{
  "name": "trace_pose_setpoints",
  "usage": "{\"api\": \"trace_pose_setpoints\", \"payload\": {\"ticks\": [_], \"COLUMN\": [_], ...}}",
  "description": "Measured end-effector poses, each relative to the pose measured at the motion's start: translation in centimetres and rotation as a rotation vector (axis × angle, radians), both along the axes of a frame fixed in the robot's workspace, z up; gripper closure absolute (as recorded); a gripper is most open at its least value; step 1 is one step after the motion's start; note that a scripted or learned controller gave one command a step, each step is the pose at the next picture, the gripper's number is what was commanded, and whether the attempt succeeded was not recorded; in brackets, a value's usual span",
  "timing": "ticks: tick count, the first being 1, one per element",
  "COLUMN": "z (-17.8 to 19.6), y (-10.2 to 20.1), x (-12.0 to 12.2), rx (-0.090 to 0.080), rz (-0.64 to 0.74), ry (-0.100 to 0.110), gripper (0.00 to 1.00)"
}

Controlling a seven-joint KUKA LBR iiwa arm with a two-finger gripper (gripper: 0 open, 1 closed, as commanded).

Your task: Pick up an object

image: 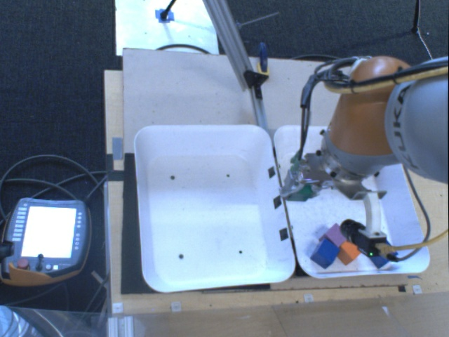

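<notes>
Green piece [304, 194]: small and dark green, lying in the right bin [295, 146] close to the wall it shares with the left one, right under my hand's tip.
My hand [298, 182]: down low over the right bin's left side, against the green piece. I cannot tell whether it is clenched or released, nor whether the piece is actually in its grasp.
My arm [365, 118]: it reaches in from the right, and the orange band sits above the middle of the right bin, hiding much of the floor there.
Blue block [324, 253]: near the right bin's front edge, well apart from my hand.
Purple block [335, 234]: just behind the blue one and touching it.
Orange block [349, 252]: just beside the blue block on its right – the three form one tight cluster.
Left bin [203, 209]: white, side by side with the right bin, with four small dark dots on its floor.
Tabletop [189, 83]: a pale board under both bins, bare behind them.
Metal pole [228, 30]: slanting across the tabletop's far side towards the gap between the bins.
Teach pendant [45, 241]: off the tabletop at the far left, screen lit white, cables looped around it.
</notes>
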State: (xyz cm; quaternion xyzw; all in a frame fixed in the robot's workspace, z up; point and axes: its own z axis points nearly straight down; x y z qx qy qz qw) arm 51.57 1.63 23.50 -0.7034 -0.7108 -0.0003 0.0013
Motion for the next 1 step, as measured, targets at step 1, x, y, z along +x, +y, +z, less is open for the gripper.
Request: {"api": "trace_pose_setpoints", "payload": {"ticks": [1], "z": [-0.01], "y": [6.39], "x": [-0.41], "rx": [0.001], "rz": [0.002], "ry": [-0.001], "gripper": [1.0]}}
